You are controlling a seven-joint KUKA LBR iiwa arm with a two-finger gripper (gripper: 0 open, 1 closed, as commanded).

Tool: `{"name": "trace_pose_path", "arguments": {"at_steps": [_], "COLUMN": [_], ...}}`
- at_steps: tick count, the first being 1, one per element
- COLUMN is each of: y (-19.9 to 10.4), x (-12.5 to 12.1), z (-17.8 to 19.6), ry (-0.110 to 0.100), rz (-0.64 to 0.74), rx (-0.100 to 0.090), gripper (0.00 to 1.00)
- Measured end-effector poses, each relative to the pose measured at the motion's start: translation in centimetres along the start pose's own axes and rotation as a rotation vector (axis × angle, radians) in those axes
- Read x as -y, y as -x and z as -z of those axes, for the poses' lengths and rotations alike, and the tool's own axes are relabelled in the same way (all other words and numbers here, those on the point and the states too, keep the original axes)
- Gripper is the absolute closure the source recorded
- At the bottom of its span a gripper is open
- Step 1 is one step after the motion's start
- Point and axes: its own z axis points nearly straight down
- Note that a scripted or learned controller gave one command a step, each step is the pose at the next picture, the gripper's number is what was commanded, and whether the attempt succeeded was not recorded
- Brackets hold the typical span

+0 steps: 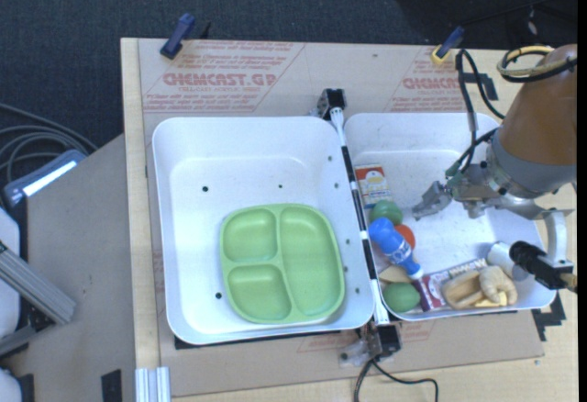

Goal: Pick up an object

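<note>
Camera view has the gripper [431, 201] hovering apart and empty in the right bin [413, 129], above the blue-capped bottle [393, 244]; nothing picked yet.

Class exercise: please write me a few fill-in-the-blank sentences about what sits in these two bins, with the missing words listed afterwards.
1. The green tray lies in the ___ bin.
2. The tray has ___ compartments.
3. The bottle has a ___ cap.
4. The gripper hangs over the ___ bin.

Missing words: left; three; blue; right
</note>
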Motion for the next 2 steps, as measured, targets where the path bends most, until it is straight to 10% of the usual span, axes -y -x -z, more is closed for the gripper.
{"name": "trace_pose_path", "arguments": {"at_steps": [1,2], "y": [-1.7,-1.7], "x": [-0.7,-0.8], "z": [-8.2,-7.2], "ry": [0.000,0.003], "rz": [0.000,-0.001], "rx": [0.000,0.001], "gripper": [0.00,1.00]}}
